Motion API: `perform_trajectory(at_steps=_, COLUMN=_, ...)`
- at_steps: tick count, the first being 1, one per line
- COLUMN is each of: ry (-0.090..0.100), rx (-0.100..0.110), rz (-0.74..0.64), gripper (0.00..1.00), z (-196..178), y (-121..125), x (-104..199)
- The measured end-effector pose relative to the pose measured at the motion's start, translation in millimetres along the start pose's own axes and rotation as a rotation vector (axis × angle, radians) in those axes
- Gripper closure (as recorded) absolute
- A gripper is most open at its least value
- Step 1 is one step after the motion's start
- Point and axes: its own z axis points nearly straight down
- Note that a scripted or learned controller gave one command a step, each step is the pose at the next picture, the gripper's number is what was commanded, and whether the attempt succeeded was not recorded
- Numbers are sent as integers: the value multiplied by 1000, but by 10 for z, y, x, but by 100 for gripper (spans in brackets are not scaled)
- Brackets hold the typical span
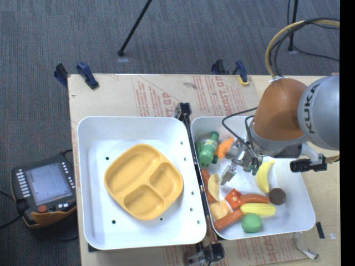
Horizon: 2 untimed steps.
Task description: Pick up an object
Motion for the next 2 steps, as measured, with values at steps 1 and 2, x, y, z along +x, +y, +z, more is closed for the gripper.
perform_trajectory(at_steps=1, ry=9, rx=7, rz=210, gripper=0, z=10, y=359, x=-271)
perform_trajectory(at_steps=2, ry=9, rx=6, rz=211, gripper=0, z=11, y=358, x=-272)
